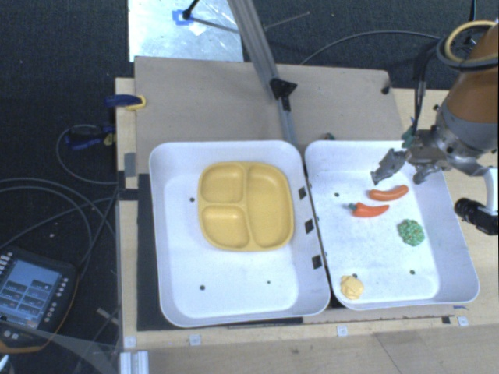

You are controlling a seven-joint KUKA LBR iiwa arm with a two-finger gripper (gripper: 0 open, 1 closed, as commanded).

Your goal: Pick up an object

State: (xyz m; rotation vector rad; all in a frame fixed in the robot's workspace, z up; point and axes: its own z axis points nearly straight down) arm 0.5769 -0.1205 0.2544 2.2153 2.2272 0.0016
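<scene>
My fingers [404, 167] hang spread and empty just above the sausage [388, 194], lined up to drop and grab it.

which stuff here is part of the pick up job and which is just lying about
Part of the job:
- gripper, open above the right bin
- orange sausage
- red pepper
- green broccoli
- yellow lump

Just lying about:
- yellow plate in the left bin
- blue clamp
- control pad
- cables
</scene>
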